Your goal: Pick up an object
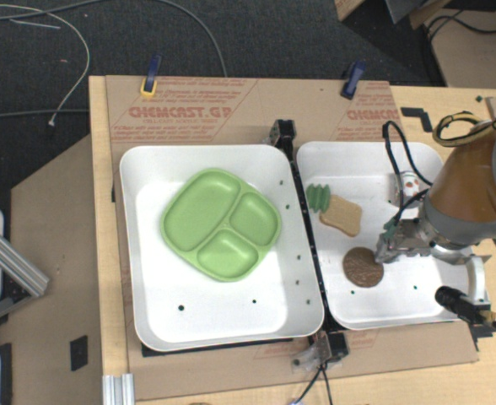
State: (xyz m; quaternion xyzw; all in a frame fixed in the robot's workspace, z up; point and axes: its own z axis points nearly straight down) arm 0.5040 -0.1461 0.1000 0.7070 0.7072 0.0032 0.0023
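Observation:
The right bin [349,310] holds three small things: a round brown patty [362,268], a tan slice like bread [342,215] and a ridged green piece [318,197]. My gripper [389,249] hangs low at the patty's right edge, with the orange-banded arm behind it on the right. I see nothing lifted between its tips.
The left bin [147,302] carries a green three-compartment plate [221,224]. A black divider runs between the two bins. Black cables loop over the right bin's far side near the arm. Cardboard lies under both bins, held by blue clamps at the back.

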